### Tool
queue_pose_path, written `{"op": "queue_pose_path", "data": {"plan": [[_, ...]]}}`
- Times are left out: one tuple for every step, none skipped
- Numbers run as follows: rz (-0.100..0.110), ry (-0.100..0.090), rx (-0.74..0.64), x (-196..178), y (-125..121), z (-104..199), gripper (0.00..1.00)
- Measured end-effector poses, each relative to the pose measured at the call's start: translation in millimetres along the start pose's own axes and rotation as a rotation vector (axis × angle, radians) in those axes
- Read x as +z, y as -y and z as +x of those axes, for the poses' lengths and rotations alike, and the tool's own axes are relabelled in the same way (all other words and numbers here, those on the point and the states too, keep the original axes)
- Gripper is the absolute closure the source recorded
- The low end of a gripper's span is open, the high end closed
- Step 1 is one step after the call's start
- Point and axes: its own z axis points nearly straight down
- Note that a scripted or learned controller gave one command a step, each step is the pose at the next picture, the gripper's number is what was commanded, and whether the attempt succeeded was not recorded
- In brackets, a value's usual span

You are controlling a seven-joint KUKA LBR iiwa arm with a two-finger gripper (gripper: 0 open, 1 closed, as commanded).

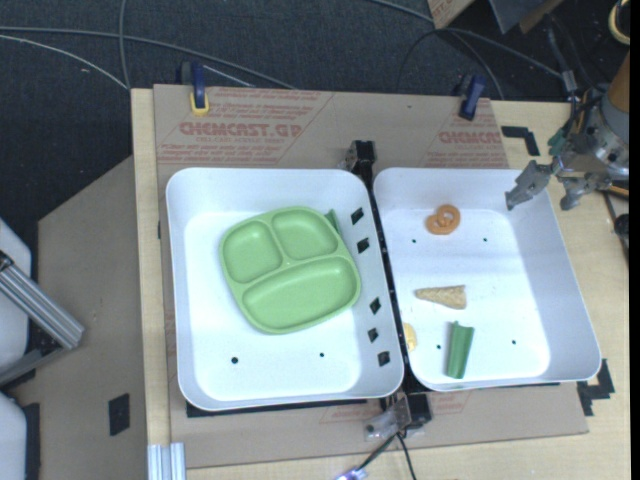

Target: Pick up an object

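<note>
The right bin (540,268) holds an orange ring-shaped piece (443,220) near its back, a tan wedge (441,295) in the middle and a green stick (459,349) near the front. A small yellow piece (409,338) lies against that bin's left wall. My gripper (547,193) hangs over the bin's back right corner, well to the right of the orange ring. It is open, its two fingers spread with nothing between them.
A green divided plate (290,268) lies in the left bin (200,298). Black clips (362,153) line the seam between the bins. Blue clamps (199,80) hold the cardboard at the back. Cables run across the dark floor behind.
</note>
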Motion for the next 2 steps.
{"op": "queue_pose_path", "data": {"plan": [[-0.014, 0.003, -0.004, -8.9, -2.5, 0.9, 0.00], [-0.009, 0.002, -0.003, 33.7, -0.9, -1.6, 0.00]]}}
